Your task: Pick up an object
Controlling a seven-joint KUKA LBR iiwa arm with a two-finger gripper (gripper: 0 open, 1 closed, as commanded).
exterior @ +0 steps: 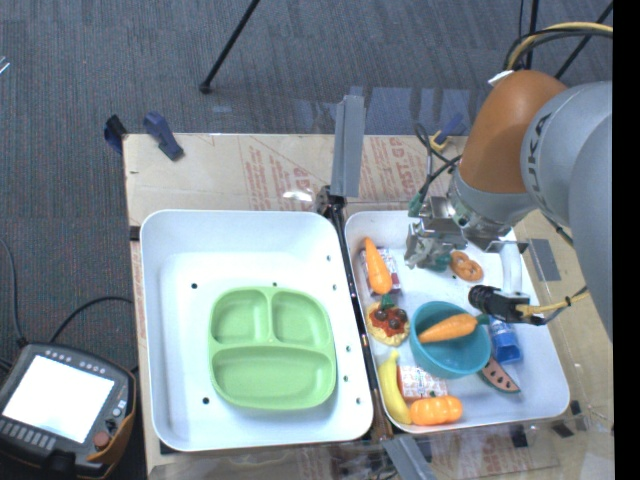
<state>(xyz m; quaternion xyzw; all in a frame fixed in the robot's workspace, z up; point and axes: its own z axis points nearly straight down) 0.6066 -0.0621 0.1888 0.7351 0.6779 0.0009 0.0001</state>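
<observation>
My gripper (430,251) hangs over the back of the right bin (555,373), above its white floor, with a small pretzel-like pastry (465,265) just to its right. A toy carrot (377,266) lies to its left by the bin's left wall. Nearer the front sit a blue bowl (448,353) with a second carrot (449,328) across it, a small pizza-like toy (388,320), a banana (393,388), an orange pumpkin-like toy (436,409), a watermelon slice (499,379) and a blue bottle (505,341).
The left bin (175,243) holds a green divided plate (272,348). A grey upright post (347,153) stands behind the wall between the bins. A teach pendant (62,400) lies at the lower left. The big grey arm (540,143) covers the right bin's back right.
</observation>
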